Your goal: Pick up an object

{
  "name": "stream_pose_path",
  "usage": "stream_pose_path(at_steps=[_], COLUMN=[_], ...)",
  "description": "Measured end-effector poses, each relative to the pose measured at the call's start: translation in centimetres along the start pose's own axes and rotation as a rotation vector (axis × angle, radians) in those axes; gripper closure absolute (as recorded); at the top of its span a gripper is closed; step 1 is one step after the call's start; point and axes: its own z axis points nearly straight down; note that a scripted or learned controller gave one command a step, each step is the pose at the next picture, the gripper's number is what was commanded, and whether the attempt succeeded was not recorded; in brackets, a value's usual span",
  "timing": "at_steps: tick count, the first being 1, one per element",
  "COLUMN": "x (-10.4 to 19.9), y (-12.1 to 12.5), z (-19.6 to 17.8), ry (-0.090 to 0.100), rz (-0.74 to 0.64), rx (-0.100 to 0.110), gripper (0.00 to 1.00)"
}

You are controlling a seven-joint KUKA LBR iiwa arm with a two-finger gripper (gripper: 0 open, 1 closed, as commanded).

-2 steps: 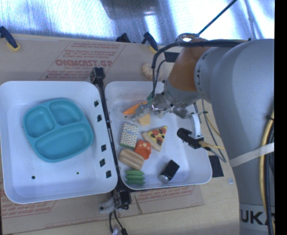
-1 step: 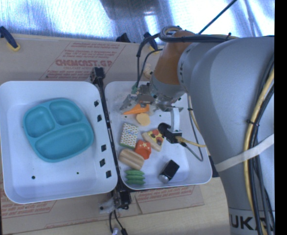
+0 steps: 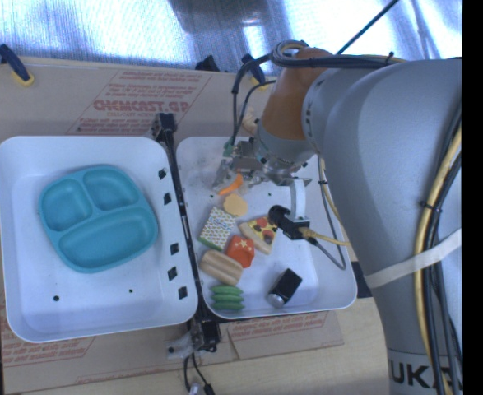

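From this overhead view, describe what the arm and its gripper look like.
The arm is bulky, rounded and light grey, with an orange band above the wrist. Black cables loop around the wrist, yellow ones run along the body, and a white strap crosses it. The gripper is a small metallic assembly. Dark "UK" lettering shows near the base.

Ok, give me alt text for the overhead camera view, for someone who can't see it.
A grey robot arm's pincer reaches down into the right bin, above a scatter of toy food and a small black object. The left bin holds a blue divided plate.
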Motion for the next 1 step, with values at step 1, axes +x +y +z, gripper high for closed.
stream_pose_path(at_steps=[1], x=[2.59], y=[1.95], z=[-14.15], ry=[-0.001], rz=[0.087], rx=[-0.013], gripper=[1.00])
